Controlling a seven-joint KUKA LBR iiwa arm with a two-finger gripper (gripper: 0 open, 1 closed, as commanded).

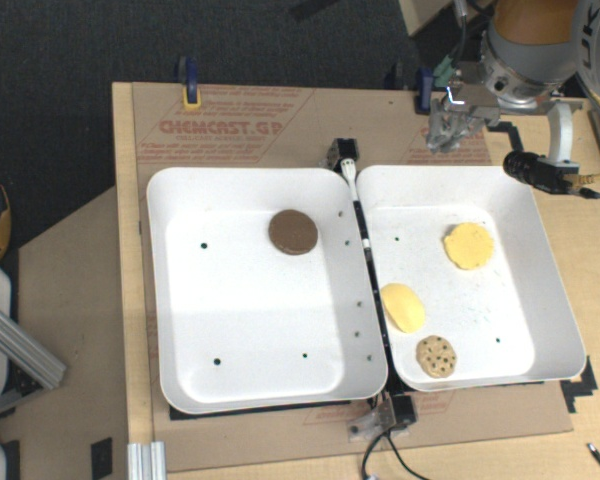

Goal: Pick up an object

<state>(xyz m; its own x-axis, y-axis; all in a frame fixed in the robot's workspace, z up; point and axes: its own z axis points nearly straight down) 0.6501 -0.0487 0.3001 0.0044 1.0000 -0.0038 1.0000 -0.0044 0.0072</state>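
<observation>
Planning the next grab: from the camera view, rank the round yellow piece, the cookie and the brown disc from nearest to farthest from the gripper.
From the gripper:
1. Round yellow piece, upper part of the right bin.
2. Brown disc, left bin, upper middle.
3. Cookie, right bin's near edge.

left bin [180, 298]: brown round cookie [294, 232] near its far edge | right bin [540, 268]: yellow round piece [469, 245], yellow oval piece [404, 307] by the divider, chocolate chip cookie [436, 356] near the front edge | gripper [446, 128]: over the cardboard [280, 128] beyond the right bin's far edge, holding nothing
</observation>
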